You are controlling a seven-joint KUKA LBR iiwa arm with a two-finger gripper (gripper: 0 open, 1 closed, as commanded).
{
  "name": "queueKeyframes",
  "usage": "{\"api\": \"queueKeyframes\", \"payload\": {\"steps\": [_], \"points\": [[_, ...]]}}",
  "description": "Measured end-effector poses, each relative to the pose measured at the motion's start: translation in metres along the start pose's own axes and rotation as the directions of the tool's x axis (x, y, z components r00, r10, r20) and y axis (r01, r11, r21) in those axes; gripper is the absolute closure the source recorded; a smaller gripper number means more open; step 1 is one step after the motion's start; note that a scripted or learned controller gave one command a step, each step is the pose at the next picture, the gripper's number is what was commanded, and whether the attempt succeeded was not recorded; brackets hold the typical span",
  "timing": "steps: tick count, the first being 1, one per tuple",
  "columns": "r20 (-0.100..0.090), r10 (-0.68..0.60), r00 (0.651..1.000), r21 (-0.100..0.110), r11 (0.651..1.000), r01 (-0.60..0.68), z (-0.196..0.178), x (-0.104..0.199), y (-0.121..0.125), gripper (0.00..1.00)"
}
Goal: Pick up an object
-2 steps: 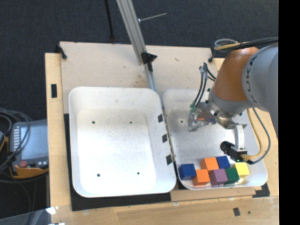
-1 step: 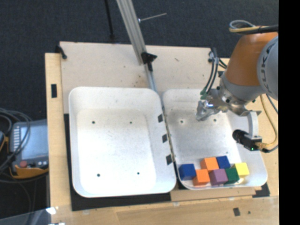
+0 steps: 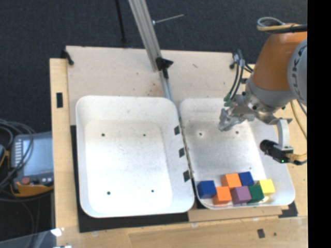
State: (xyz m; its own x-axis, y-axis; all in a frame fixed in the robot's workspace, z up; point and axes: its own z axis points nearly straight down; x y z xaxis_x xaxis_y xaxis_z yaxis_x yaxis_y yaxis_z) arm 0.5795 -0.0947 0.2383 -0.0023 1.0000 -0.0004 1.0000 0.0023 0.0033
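Observation:
Several small coloured blocks lie clustered at the near end of the right bin (image 3: pixel 217 149): a blue block (image 3: pixel 206 188), two orange blocks (image 3: pixel 232 180) (image 3: pixel 223 194), a purple block (image 3: pixel 241 194), a green block (image 3: pixel 256 192), a yellow block (image 3: pixel 267 186) and a second blue block (image 3: pixel 246 177). My gripper (image 3: pixel 226 121) hangs over the far half of the right bin, well away from the blocks, with nothing seen between its fingers.
The left bin (image 3: pixel 129 154) lies beside the right one, with a ridge of clips between them. A slanted aluminium post (image 3: pixel 147 30) rises behind the bins. Cables and a black fitting (image 3: pixel 274 149) hang off the arm at the right bin's right rim.

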Motion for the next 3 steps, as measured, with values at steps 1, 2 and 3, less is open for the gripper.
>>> {"api": "queueKeyframes", "payload": {"steps": [1,2,3], "points": [[-0.001,-0.003,1.0,0.003,1.0,0.003,0.01,0.049,0.003,1.0],[-0.002,-0.005,1.0,0.001,1.0,0.005,-0.001,0.101,0.01,1.0],[-0.001,-0.004,1.0,0.005,1.0,0.004,0.007,0.147,0.008,1.0]]}}
